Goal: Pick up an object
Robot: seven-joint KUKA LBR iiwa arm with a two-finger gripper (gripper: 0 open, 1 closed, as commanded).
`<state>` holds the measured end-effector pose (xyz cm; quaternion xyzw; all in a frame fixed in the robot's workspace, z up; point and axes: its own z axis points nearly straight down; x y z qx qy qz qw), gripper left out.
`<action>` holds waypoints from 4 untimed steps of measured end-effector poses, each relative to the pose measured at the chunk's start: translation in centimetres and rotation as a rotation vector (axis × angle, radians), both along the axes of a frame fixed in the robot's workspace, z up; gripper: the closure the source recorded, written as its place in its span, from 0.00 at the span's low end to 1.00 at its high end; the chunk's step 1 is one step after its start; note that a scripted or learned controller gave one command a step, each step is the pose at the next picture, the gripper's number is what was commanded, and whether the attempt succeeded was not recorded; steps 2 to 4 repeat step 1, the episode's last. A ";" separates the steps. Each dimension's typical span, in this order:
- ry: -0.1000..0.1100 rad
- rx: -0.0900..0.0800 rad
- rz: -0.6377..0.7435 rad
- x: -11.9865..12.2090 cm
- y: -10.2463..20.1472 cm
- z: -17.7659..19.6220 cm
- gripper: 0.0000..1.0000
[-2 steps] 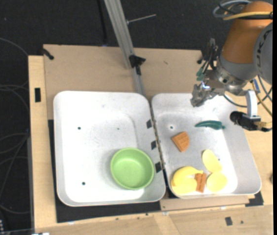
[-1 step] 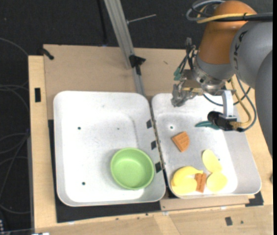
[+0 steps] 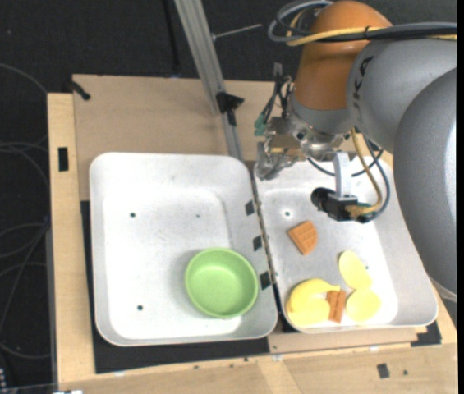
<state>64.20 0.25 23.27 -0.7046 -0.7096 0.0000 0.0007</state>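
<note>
Orange wedge-shaped block [image 3: 303, 237], matte and ridged, lies flat mid-floor in the right shallow white plastic bin [image 3: 396, 245]. Near that bin's front I see a round yellow plastic bowl [image 3: 307, 300], two flat yellow oval pieces [image 3: 353, 268] beside and behind it, and a small orange stick [image 3: 336, 305] lying against the bowl's edge. Left shallow white plastic bin [image 3: 133, 220] holds a smooth lime-green round bowl [image 3: 221, 281] at its front right corner. Gripper [image 3: 266, 168] hangs at the rear of the divider between bins, well apart from the wedge. I cannot tell its opening; cables and wrist hardware crowd it. Slanted grey metal pole [image 3: 203, 56] stands behind.
</note>
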 end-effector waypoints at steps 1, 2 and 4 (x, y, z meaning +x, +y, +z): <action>-0.002 0.000 0.000 0.7 4.8 -0.5 1.00; -0.002 0.000 0.000 0.7 4.8 -0.5 1.00; -0.002 0.000 0.000 0.7 4.8 -0.5 1.00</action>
